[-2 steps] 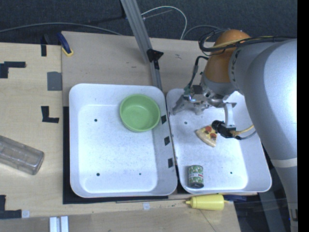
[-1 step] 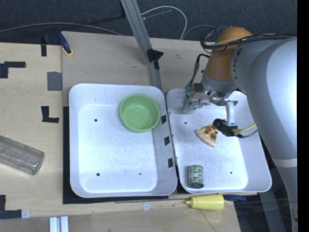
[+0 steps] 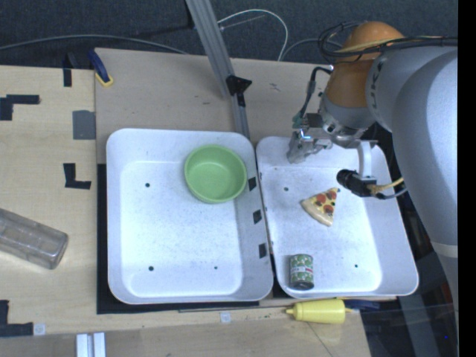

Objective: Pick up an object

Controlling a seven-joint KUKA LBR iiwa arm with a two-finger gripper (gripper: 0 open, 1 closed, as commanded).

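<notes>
Now my gripper (image 3: 301, 149) hangs over the top left corner of the right bin (image 3: 387, 274), in the upper right part of the frame; whether my jaws are spread or pressed together, I cannot tell. Nothing shows between them. Below it, near the middle of this bin, lies a pizza slice (image 3: 321, 206), and a small green can (image 3: 301, 271) lies near the bottom edge. A green bowl (image 3: 215, 173) sits in the left bin (image 3: 134, 222), at its upper right.

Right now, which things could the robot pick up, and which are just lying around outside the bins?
For the job:
green bowl, left bin
pizza slice, right bin
small green can, right bin
pincer, over the right bin's far edge

Lying about:
yellow bottle
clear plastic container
blue and yellow clip
</notes>
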